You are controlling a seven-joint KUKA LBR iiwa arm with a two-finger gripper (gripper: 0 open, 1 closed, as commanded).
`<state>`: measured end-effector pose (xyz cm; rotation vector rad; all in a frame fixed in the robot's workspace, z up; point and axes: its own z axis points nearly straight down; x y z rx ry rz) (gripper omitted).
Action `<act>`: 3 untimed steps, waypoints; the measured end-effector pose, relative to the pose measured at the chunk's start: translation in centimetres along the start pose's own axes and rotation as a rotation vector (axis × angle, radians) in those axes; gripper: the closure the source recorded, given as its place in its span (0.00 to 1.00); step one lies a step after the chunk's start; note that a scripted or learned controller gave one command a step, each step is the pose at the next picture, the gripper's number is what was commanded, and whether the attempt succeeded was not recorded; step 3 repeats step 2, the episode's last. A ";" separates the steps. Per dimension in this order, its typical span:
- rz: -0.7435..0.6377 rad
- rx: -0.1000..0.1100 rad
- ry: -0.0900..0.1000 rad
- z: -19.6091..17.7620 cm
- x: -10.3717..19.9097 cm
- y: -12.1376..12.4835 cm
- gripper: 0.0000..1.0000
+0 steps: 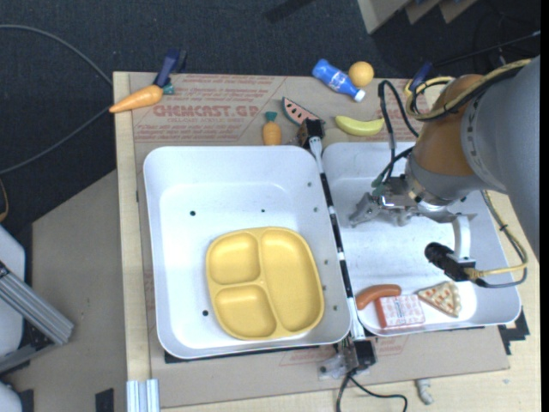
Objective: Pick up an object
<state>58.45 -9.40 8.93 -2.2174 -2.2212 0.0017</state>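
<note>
My gripper (pixel 377 216) hangs low over the upper left part of the right bin (pixel 343 157), fingers spread open with nothing between them. Along that bin's front edge lie a red sausage (pixel 377 295), a red and white packet (pixel 401 312) and a pizza slice (pixel 442 299), all well in front of the gripper and apart from it. The grey arm with its orange band (pixel 442 148) covers the bin's upper right part.
A yellow divided plate (pixel 264 281) lies in the left bin (pixel 171 187). Behind the bins on the bench are a carrot (pixel 137 99), a watermelon slice (pixel 296 110), a banana (pixel 358 125), a blue bottle (pixel 336 79) and an orange ball (pixel 361 73). Cables run beside the arm.
</note>
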 end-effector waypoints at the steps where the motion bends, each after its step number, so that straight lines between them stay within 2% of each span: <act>1: 0.000 -0.004 -0.003 0.4 -1.9 8.2 0.00; 3: 0.000 -0.002 -0.002 0.4 -0.9 8.2 0.00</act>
